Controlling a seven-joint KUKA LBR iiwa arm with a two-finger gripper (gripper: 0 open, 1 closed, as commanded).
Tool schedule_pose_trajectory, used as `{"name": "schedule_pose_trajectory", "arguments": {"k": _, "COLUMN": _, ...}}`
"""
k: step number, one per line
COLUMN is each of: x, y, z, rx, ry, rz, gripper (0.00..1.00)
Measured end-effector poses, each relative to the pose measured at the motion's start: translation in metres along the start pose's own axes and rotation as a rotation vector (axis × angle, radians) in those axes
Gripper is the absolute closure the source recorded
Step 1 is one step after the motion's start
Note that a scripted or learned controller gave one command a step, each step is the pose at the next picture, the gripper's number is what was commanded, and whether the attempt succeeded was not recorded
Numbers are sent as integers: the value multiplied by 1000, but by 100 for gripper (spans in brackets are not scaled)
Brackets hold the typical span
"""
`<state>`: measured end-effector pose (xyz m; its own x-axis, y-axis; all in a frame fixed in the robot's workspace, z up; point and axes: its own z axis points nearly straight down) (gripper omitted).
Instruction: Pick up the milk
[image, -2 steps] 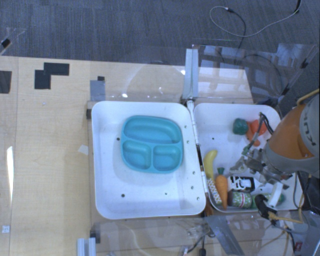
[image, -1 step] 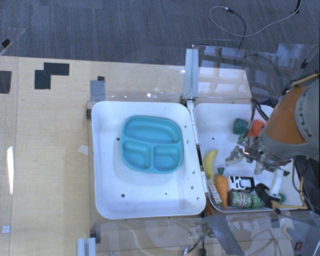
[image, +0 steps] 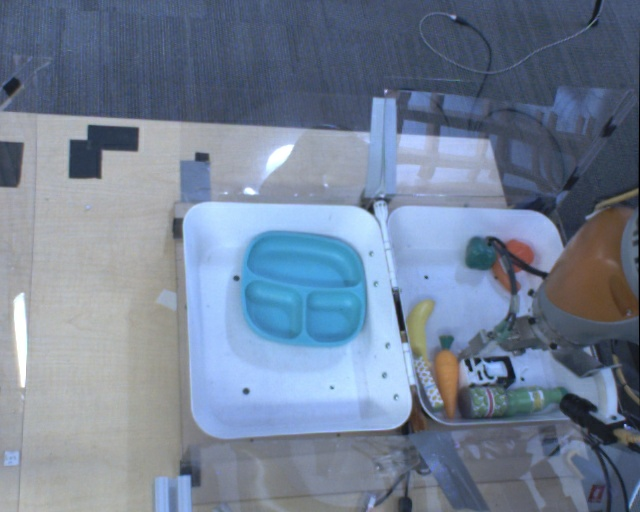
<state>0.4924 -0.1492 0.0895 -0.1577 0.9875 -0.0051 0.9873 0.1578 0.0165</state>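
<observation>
Approach step, I judge: grey two-finger gripper (image: 492, 350) hovers over white black-printed milk carton (image: 490, 371) near right white bin's (image: 540, 222) front edge; jaw state unreadable; next, descend squarely.

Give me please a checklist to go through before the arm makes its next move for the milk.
1. Milk found: ok. The milk, white with black print, lies in the right bin, near its front.
2. Claw near the milk: ok. The claw is just behind it in the view.
3. Claw height over the milk: cannot tell.
4. Free room around the milk: not ok. The green bottle lies close in front and the carrot is beside it.
5. Milk already gripped: cannot tell.
</observation>
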Motion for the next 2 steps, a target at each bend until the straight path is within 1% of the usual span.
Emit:
{"name": "schedule_pose_trajectory", "arguments": {"k": 1, "x": 29, "y": 6, "z": -2, "rx": -6, "ry": -11, "rz": -354, "gripper": 0}}
{"name": "schedule_pose_trajectory", "arguments": {"k": 2, "x": 34, "y": 86, "z": -25, "rx": 8, "ry": 5, "rz": -328, "gripper": 0}}
